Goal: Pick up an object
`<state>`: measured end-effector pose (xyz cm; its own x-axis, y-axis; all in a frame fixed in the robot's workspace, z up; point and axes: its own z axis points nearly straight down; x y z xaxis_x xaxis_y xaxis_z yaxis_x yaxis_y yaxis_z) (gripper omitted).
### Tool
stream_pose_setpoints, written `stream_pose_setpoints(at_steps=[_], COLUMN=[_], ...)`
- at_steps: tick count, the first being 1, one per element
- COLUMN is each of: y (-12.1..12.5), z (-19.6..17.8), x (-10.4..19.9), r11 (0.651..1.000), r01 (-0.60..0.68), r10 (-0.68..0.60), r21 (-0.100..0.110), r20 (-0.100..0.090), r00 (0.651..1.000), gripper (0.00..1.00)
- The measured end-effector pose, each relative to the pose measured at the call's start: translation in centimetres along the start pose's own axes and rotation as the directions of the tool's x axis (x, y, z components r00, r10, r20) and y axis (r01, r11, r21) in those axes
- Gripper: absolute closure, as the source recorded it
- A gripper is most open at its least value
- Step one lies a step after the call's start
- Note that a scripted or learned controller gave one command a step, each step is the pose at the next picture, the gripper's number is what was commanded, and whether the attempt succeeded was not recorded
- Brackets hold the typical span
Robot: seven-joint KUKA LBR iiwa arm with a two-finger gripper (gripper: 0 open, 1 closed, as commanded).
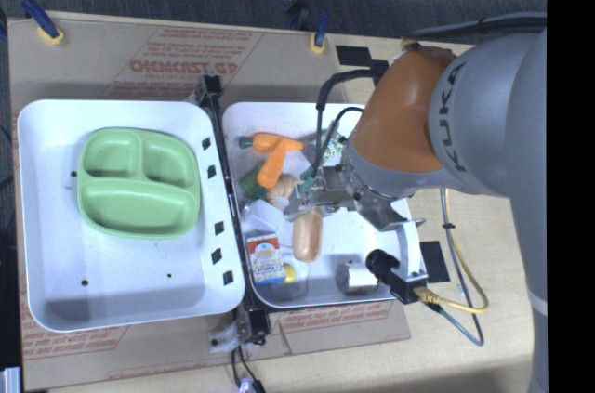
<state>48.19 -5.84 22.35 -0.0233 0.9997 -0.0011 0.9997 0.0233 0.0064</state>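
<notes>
The right bin (279, 113) holds several small items. Two orange carrot-like pieces (275, 155) lie at its upper left, beside a green leafy bit (251, 183). A tan oblong piece like a bread roll (307, 238) lies upright in the middle. My gripper (310, 202) hangs right above the roll's upper end, touching or nearly touching it. The grey arm with its orange band (404, 117) covers the bin's right half. A small red and white carton (267, 259) sits at the lower left. A grey block (354, 278) rests at the bottom.
The left bin (37, 126) holds a green divided plate (139, 182). A black divider (221, 196) runs between the bins. A black part with a yellow cable (437, 298) hangs off the arm near the right bin's lower right corner.
</notes>
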Motion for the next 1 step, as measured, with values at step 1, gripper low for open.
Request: stream_pose_setpoints(at_steps=[1], y=[-0.38], z=[3.21], x=[8.07], r11=[1.000], r01=[-0.014], r10=[0.014], r21=[0.009], r20=[-0.002], r00=[1.000], gripper=[1.00])
